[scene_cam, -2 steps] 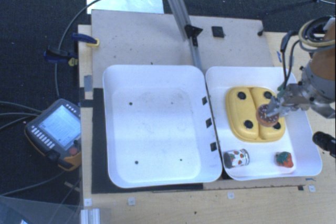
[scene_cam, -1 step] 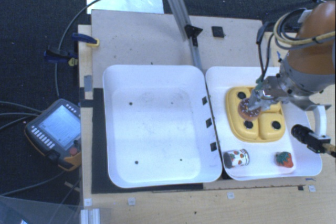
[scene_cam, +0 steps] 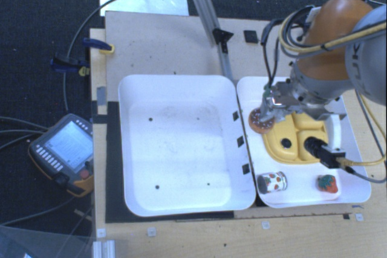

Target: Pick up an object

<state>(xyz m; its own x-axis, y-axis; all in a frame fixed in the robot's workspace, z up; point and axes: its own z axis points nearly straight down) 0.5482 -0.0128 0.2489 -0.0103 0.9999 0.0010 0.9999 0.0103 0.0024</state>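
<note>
Camera view: arm reaches in from the right over the right bin [scene_cam: 363, 193]; left bin [scene_cam: 130, 130] sits alongside.
Gripper [scene_cam: 270, 107]: low over right bin's left part, at the brown round disc [scene_cam: 260, 121] and just beside the yellow moulded piece [scene_cam: 296, 141]. Pincer state: can't tell, wrist blocks it.
Candidates: disc nearest; patterned cup [scene_cam: 271, 182] lying near the front edge; small red-green item [scene_cam: 327, 184] at front right, well apart from the gripper.
Step (judged): closing in on the disc.
Do it well: centre over the disc, come down straight, stay off the yellow piece & bin wall, lift slow, check the disc comes up w/ it.
Risk: flat disc may slip out.
</note>
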